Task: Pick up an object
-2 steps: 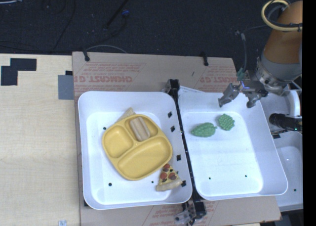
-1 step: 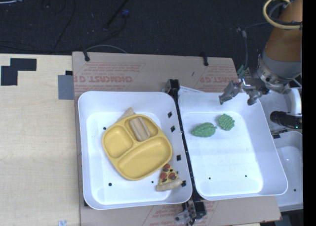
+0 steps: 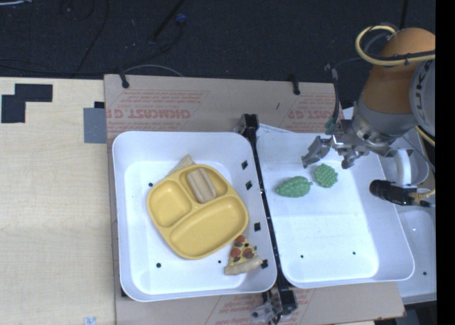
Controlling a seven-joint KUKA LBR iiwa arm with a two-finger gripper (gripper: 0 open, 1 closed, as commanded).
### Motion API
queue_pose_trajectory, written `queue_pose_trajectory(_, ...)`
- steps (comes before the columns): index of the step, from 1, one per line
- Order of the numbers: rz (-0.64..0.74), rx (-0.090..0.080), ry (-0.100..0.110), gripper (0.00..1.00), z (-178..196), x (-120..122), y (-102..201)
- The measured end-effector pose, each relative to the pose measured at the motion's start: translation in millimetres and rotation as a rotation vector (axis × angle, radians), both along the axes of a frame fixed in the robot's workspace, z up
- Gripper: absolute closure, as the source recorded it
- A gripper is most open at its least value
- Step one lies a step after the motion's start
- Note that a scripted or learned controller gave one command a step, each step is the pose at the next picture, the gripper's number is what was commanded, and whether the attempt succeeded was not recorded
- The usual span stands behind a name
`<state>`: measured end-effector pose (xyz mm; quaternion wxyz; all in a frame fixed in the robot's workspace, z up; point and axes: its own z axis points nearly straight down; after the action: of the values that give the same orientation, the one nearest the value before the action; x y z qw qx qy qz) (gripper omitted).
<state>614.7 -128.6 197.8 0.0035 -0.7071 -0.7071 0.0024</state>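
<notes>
- Gripper (image 3: 332, 151) hovers over far part of right bin (image 3: 355, 259), fingers spread, nothing between them. Looks staged for a top-down grab.
- Round green piece (image 3: 325, 174) lies just under and near side of the fingertips; likeliest target.
- Leafy green piece (image 3: 293, 187) sits just left of it, close but apart, so some room for one finger between.
- Left bin (image 3: 135, 174) holds yellow divided tray (image 3: 202, 227) with hot dog (image 3: 202, 185) in a far compartment; pizza slice (image 3: 242, 256) beside tray's near-right edge. Well apart from the arm, unlikely targets.
</notes>
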Motion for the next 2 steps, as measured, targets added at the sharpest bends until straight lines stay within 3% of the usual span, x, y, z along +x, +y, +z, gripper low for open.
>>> queue_pose_trajectory(2, 0.000, 0.000, -0.001, 0.00, -112.8, 5.5, 7.8)
